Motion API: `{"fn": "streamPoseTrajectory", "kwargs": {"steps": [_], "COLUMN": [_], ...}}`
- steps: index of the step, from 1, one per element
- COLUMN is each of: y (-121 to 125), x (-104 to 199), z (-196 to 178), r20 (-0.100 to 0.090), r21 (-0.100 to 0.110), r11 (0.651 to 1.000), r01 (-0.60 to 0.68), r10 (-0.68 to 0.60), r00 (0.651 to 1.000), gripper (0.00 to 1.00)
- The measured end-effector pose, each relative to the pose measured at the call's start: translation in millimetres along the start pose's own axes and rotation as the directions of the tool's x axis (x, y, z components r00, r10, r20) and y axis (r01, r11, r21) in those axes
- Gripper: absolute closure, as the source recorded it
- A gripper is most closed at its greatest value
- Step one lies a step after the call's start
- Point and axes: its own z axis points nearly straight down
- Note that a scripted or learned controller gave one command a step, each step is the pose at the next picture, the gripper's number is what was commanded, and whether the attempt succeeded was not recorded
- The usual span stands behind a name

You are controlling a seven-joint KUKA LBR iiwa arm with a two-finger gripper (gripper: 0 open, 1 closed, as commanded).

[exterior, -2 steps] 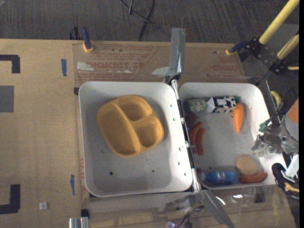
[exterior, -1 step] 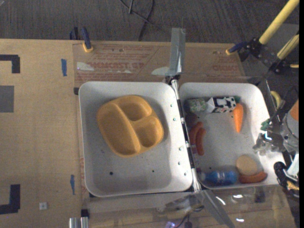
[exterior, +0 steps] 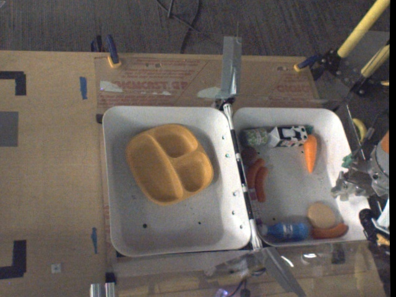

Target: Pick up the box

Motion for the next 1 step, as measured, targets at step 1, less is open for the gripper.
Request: {"fn": "streamPoseTrajectory", "kwargs": {"steps": [1], "y": [0.4], "x": [-0.2], "z": [-9.6], "r20": [0.001], "r21": [-0.001], "r11": [1.0], "r01": [0.0], "r10": [0.0], "r00": [1.0], "gripper": [1.0]}}
